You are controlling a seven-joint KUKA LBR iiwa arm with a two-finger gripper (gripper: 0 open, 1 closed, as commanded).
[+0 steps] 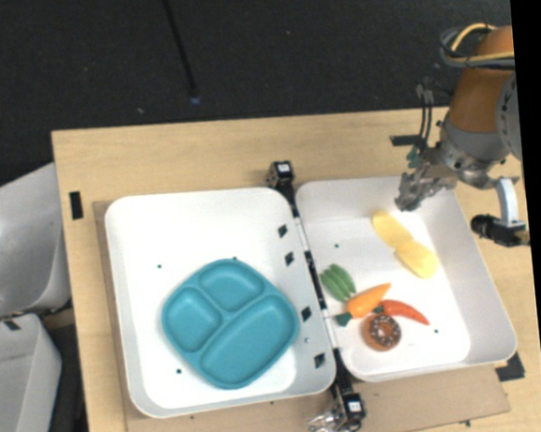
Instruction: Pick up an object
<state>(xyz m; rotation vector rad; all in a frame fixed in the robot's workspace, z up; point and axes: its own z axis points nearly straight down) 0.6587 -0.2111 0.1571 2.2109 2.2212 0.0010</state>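
End effector (412, 194) — grip state unclear — hovers just above the yellow piece (404, 243) in the right bin (481, 309).

— What lies in the right bin (469, 329)?

— In its upper middle, a pale yellow piece (404, 242), long and lumpy, slanting down to the right; it may be two pieces touching end to end. Below and left of it, near the divider, a small green vegetable (337, 281). Just under that, an orange carrot (368, 300) pointing up-right.

— And lower down?

— A red-orange pepper (406, 311) slanting down-right beside the carrot, and just below, touching it, a round dark reddish-brown item (382, 332), near the bin's lower edge.
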